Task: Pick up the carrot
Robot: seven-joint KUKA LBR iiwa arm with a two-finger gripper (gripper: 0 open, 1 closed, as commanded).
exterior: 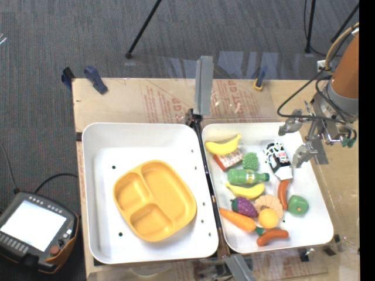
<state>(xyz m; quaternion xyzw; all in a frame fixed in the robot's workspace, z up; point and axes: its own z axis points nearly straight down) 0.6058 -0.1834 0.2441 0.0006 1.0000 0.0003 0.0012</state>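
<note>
The carrot (238,219) is orange with a small green top. It lies flat near the front left of the right bin (325,215), pointing toward the divider. My gripper (297,140) hovers over the bin's far right corner, well up and right of the carrot. Its two grey fingers (291,124) stand spread apart and open, with nothing between them. A black-and-white cow-patterned toy (276,154) sits just left of the lower finger.
Crowded around the carrot are purple grapes (244,206), a yellow lemon (268,218), a red sausage (272,236), two bananas (223,146), a green bottle (246,176) and a green pepper (297,205). The left bin (99,139) holds a yellow divided plate (153,199).
</note>
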